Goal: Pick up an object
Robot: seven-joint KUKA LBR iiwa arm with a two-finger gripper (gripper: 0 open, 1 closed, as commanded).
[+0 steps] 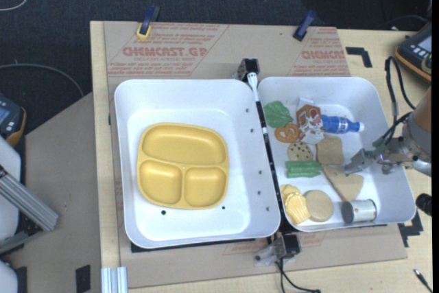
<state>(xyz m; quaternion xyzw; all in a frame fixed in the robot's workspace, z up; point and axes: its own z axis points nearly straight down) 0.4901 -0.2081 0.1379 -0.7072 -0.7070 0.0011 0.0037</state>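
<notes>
grey gripper (363, 162) — over tan slice (345, 183)

The worktop (171, 44) is a pale board, red lettering printed across its far strip. Two clamps grip that far edge, a yellow-and-blue clamp (146, 22) to the left, a blue clamp (304, 25) to the right. Sitting straight on the board, side by side and touching, are the left white bin (130, 147) and the right white bin (384, 141).
</notes>
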